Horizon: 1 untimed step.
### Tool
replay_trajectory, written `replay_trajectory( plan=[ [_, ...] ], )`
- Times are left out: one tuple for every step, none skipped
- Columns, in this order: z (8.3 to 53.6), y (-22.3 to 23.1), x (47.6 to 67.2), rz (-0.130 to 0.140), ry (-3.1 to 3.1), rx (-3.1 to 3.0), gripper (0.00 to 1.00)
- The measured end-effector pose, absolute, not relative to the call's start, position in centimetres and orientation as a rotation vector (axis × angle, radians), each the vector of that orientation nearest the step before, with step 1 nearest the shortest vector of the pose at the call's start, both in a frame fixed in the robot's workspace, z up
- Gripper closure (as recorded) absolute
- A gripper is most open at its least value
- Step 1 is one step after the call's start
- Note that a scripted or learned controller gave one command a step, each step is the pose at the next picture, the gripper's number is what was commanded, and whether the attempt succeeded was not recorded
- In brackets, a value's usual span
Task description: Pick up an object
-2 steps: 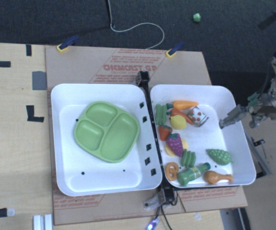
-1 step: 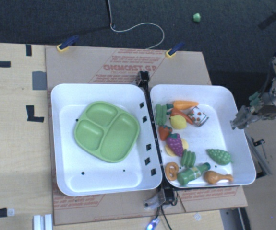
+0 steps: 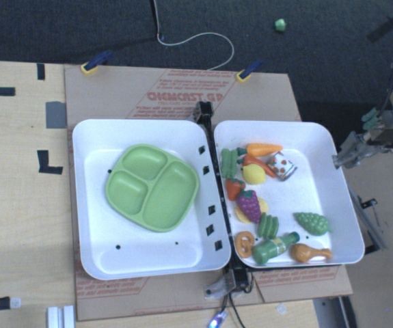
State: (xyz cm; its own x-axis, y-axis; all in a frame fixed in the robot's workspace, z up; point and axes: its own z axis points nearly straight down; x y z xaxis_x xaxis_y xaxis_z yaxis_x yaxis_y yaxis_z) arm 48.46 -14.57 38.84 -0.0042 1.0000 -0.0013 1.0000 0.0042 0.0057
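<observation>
Two glossy white bins (image 3: 87, 203), moulded plastic foods (image 3: 249, 206) in right one; tool (image 3: 352, 152) state unclear.

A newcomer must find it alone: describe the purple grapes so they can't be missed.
Start at the right white bin, the one full of toy food. Look near its middle, just below the yellow lemon. The purple grapes are the one purple, knobbly piece among green, orange and yellow neighbours.
</observation>
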Motion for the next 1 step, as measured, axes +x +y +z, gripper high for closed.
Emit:
replay_trajectory(
  plan=[
    [43.88,-15.91,48.43,0.003,2.22,2.216,1.0]
  ],
)
